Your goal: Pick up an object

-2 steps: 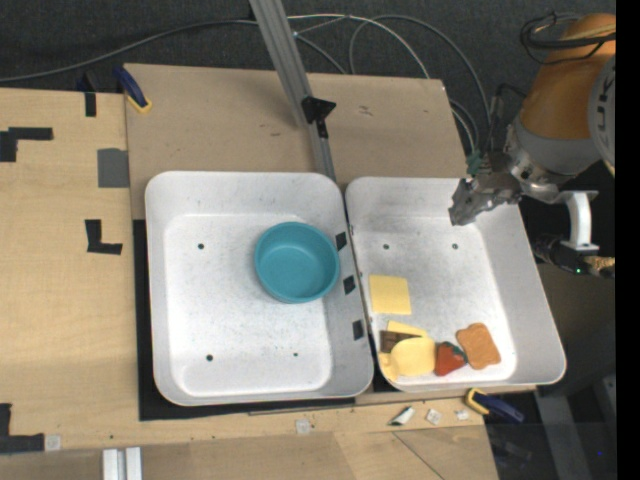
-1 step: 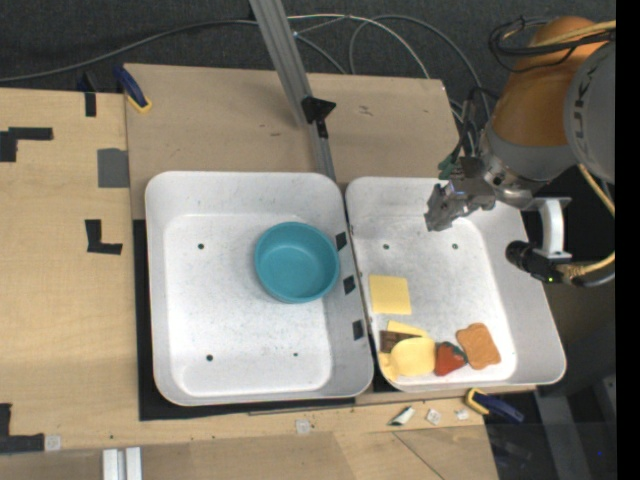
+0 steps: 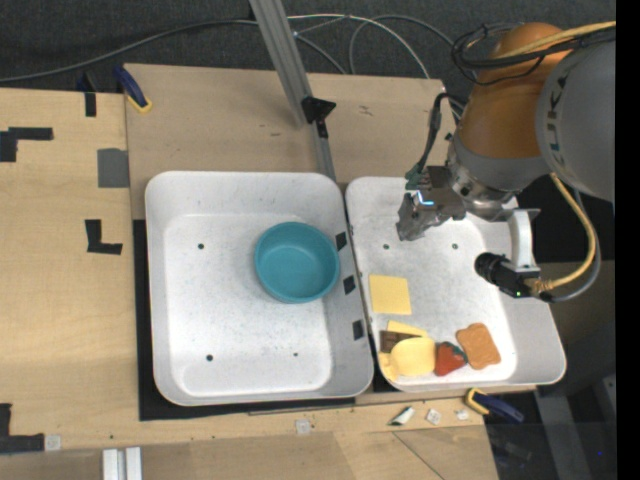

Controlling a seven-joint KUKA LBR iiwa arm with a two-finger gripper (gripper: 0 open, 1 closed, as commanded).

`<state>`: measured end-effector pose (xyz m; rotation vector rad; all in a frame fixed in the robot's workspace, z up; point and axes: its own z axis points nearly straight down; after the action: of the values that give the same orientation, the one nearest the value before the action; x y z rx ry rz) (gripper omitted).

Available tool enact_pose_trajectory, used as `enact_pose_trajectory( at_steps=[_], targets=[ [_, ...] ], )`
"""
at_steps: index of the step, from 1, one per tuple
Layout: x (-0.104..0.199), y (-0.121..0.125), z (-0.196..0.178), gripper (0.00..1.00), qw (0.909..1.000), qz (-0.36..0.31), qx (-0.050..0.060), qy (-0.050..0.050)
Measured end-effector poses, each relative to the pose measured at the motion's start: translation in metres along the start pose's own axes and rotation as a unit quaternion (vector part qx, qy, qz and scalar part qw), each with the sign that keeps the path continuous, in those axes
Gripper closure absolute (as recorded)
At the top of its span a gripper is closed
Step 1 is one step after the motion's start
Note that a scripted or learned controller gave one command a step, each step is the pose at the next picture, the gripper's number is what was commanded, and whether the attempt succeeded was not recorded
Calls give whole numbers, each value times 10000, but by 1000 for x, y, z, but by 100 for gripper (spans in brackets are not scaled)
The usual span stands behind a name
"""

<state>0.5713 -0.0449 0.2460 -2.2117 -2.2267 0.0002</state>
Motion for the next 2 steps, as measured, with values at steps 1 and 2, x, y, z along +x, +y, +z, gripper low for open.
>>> enact_pose_trajectory(
  at_steps=[1,2],
  targets=[
    [42,-22,11,100,10000,9,9,-5],
    [91,-32,6,100,10000,-3,2,-1]
  ],
)
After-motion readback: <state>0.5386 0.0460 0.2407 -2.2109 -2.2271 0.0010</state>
